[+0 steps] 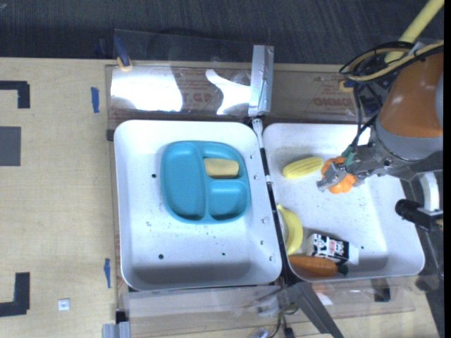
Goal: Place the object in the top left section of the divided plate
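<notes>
Carrot (313, 266): lies along the near wall of the right bin (373, 136), touching a black-and-white carton (331, 248).

Banana (291, 229): against the wall shared with the left bin (134, 210), just beside the carton.

Corn (302, 167): far half of the right bin, lying flat, near the gripper but apart from it.

Gripper (340, 177): low over the right bin, reached in from the right. Its fingers look clenched on an orange piece (343, 183), with orange showing on both sides of the metal. The view is small and slanted here, so the hold is probable rather than certain.

Orange piece (the task's thing, by its place at the gripper): in the right bin, well apart from the plate. Judged a small toy food, light, stiff and smooth-skinned. It is likely to slip or twist if pinched near an edge and unlikely to break. The best hold is across its widest middle, fingers square to it. Whether it rests on the bin floor or is lifted cannot be told.

Plate (184, 182): blue and divided, in the middle of the left bin. It has one long section on the left and two smaller ones on the right.

Yellow item (221, 167): fills the far right section of the plate.

Surface (49, 210): pale wood, left of the bins.
</notes>
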You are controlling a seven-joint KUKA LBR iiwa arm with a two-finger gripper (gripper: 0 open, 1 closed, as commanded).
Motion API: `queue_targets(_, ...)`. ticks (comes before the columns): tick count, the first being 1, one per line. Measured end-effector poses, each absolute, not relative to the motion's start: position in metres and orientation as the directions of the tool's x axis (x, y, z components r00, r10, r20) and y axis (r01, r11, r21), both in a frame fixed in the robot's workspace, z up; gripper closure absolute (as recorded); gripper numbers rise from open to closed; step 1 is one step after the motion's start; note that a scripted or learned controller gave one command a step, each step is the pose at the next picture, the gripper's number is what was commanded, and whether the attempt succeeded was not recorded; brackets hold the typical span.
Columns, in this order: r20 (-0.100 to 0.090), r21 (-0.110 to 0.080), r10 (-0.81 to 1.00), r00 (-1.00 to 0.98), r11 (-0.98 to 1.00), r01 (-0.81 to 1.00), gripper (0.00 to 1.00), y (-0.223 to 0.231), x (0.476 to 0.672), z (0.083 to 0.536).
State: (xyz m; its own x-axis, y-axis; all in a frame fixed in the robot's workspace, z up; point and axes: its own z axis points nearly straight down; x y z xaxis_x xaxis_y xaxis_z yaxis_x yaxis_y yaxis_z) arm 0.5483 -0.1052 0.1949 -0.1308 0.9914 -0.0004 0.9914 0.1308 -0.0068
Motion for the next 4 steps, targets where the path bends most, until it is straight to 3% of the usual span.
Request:
queue_targets(1,0.001,-0.004,1.000,-0.001,0.001,1.000,1.00,-0.117,0.535,0.095)
queue_targets(2,0.001,-0.006,1.000,-0.001,0.001,1.000,0.00,-0.117,0.535,0.094)
queue_targets(3,0.000,-0.001,1.000,0.022,-0.022,1.000,0.00,-0.091,0.525,0.164)
queue_targets(4,-0.002,0.001,0.928,-0.373,0.373,0.928,0.00,-0.101,0.619,0.236)
